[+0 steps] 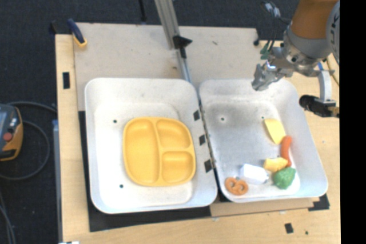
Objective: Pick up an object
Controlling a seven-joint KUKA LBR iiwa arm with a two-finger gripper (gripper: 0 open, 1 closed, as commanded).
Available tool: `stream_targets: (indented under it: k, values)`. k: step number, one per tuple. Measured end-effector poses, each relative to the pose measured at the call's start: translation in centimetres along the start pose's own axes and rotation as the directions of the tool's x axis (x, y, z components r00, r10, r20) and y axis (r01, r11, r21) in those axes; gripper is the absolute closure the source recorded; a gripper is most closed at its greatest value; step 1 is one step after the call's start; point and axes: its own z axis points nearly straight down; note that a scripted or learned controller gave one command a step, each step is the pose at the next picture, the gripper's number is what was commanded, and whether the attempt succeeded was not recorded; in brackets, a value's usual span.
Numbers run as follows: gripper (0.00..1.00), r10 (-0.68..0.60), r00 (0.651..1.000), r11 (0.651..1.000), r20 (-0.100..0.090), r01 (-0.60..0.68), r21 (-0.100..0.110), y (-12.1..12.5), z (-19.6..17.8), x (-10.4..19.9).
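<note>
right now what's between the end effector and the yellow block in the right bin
Bare white bin floor, as the camera view shows. The end effector hangs over the bin's upper edge; the yellow rectangular block lies below it, nothing between.

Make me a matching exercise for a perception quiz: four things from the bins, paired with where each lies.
Things:
1. yellow divided tray
2. pretzel
3. green toy
4. gripper

Places:
A. near right corner of the right bin
B. over the right bin's far edge
C. in the left bin
D. near left corner of the right bin

Pairs: 1-C, 2-D, 3-A, 4-B
</note>
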Motion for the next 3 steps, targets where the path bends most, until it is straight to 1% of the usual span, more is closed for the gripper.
stream_targets:
  k: [1,2,3]
  values:
    - [1.0,-0.003,1.0,1.0,-0.001,0.003,0.002,-1.2,1.1,5.1]
    - [1.0,-0.003,1.0,1.0,-0.002,0.003,0.001,-1.9,0.1,10.7]
    - [1.0,-0.003,1.0,1.0,-0.002,0.003,0.003,-3.5,-0.2,15.4]
